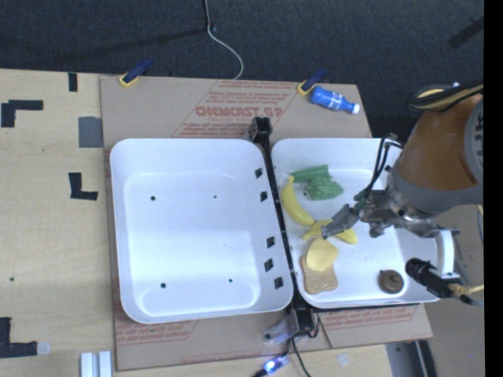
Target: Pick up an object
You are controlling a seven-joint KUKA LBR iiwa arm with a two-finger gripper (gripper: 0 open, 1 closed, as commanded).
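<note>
The jaws (339, 228) hang low in the right bin (357, 151), over a small yellow piece (324, 229) that lies between the banana (294, 203) and the chip (321, 253). Whether they are spread or pressed together I cannot tell. The green toy (318, 182) sits beyond them, the toast (318, 280) nearer than the chip, and a brown ball (389, 280) well off to the arm's side. Best to centre on one piece, come straight down, and avoid catching the neighbouring banana.

The left bin (189, 226) lies open for passage, while the right bin (346, 149) is crowded by a banana (295, 204), green toy (319, 183) and bread slice (319, 280).
</note>
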